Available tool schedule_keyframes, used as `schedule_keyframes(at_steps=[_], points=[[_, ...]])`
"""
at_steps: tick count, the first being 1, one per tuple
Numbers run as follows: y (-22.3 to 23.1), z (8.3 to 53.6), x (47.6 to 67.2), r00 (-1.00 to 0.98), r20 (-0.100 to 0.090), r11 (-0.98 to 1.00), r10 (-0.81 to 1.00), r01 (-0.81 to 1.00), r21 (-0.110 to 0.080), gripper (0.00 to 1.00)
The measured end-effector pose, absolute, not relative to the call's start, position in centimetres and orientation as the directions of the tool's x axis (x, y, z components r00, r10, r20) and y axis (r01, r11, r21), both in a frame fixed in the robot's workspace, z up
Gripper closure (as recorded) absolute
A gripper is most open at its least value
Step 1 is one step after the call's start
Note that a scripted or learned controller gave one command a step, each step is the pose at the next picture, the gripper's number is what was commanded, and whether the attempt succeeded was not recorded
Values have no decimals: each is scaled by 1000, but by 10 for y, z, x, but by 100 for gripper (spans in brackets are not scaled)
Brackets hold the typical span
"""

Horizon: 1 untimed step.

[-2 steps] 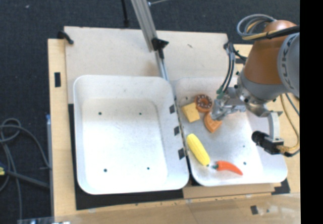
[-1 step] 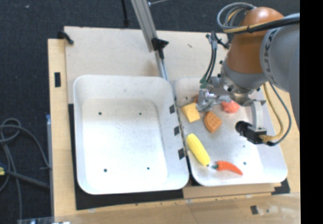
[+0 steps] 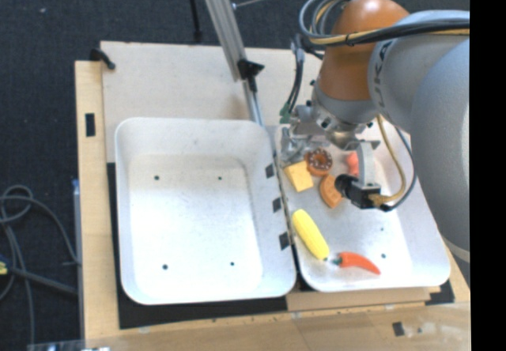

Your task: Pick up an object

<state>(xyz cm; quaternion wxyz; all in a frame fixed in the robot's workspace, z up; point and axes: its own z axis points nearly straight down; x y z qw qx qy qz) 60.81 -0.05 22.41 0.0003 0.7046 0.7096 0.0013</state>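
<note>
One cheese wedge (image 3: 299,176) lies just below the fingers (image 3: 294,145).

Two white bins (image 3: 190,207), one yellow corn cob (image 3: 311,234), one orange pepper (image 3: 357,262), one cheese wedge (image 3: 299,176).

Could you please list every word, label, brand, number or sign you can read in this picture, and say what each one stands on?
None can be read: no legible word, number or brand stands on the two white bins, the arm, the bench or the toy food.
Small dark tabs along the seam between the bins: blank marks, too small to show any text.
</note>
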Motion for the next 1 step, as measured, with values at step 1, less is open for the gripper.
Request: schedule_keyframes(at_steps=[1], points=[[38,226,635,-6,1,6,1000,1000,3,100]])
